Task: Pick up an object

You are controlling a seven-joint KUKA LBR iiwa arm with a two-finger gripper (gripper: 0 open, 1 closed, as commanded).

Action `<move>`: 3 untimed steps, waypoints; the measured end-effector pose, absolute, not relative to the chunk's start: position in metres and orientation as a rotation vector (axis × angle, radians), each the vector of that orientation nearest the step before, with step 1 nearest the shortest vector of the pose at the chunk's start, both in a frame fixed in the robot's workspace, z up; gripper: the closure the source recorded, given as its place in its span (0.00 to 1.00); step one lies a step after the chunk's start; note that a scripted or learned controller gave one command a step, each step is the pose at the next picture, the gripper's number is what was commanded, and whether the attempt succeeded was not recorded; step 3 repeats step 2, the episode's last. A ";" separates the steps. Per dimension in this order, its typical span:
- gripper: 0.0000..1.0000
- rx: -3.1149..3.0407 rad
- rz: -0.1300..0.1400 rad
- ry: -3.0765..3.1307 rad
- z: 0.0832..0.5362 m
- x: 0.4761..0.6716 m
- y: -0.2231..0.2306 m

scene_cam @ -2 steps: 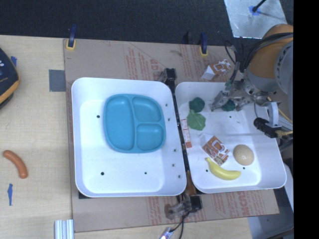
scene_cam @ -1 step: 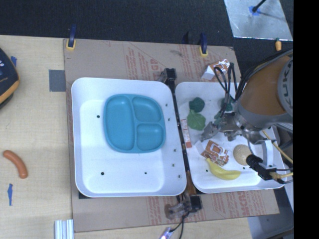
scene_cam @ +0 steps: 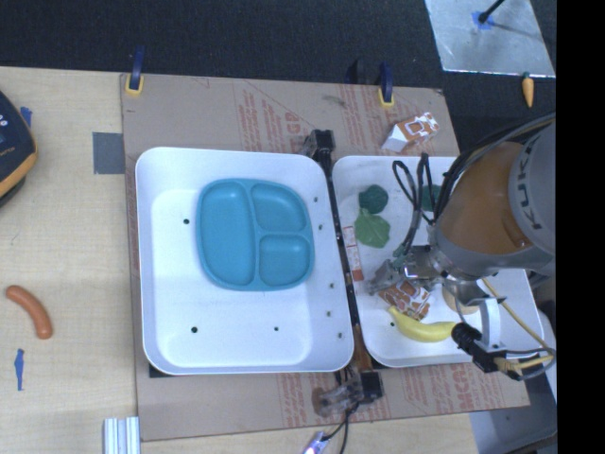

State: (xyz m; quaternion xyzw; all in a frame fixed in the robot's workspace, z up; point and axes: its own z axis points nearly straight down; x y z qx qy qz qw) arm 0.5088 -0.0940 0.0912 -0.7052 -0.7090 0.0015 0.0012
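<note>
Pincer (scene_cam: 395, 277): lowered into right bin (scene_cam: 378, 353), grip state cannot be told.
Crowding: snack packet (scene_cam: 408, 298), banana (scene_cam: 423, 328), green pieces (scene_cam: 372, 227) packed alongside.
Left bin (scene_cam: 156, 253): blue plate (scene_cam: 255, 234) seated.

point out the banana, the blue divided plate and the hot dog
banana (scene_cam: 423, 328): camera view, middle of its curve
blue divided plate (scene_cam: 225, 235): camera view, its large compartment
hot dog (scene_cam: 30, 310): camera view, mid-length
</note>
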 end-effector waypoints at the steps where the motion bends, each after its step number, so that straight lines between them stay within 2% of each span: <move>1: 1.00 -2.212 0.004 -2.233 0.103 0.510 -0.095; 2: 1.00 -2.215 0.002 -2.225 0.192 0.544 -0.029; 3: 1.00 -2.215 0.002 -2.225 0.192 0.544 -0.029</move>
